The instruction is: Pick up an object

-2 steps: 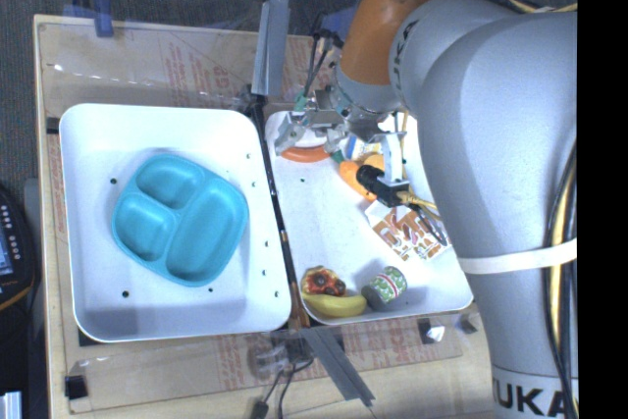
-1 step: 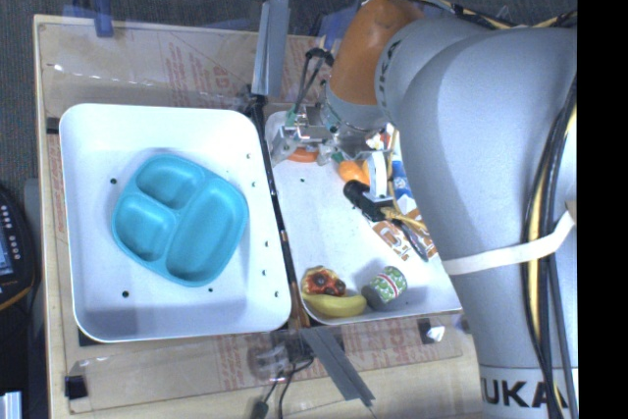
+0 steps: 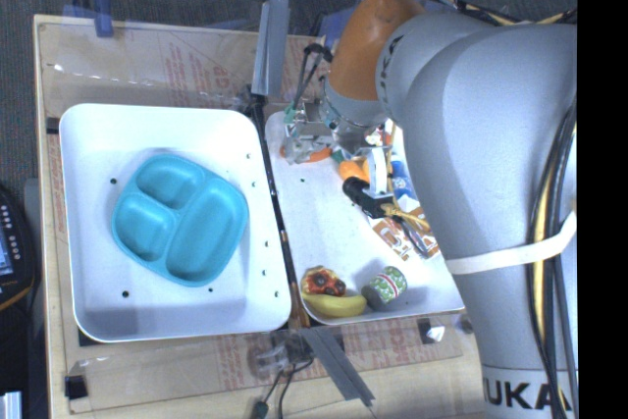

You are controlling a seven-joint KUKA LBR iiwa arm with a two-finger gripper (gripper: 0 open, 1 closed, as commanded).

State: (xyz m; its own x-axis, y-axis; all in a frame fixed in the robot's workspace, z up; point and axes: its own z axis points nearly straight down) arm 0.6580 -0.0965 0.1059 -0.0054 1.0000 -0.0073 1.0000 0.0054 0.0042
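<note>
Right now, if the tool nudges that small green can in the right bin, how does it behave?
The green can lies on its side, so it would probably roll. It looks small, likely light. The banana beside it might stop it on that side.

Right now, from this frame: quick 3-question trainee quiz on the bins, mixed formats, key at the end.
1. True or false: the blue divided plate lies in the bin on the camera view's left.
2. Multiple choice: the banana lies at which part of the right bin? A) far edge B) near edge C) middle
3. Fill in: the small green can lies just to the ____ of the banana in the camera view.

Key: 1 true; 2 B; 3 right. Note for trainees: the gripper sits low over the right bin's far end, near an orange item; whether it holds anything cannot be told.
</note>
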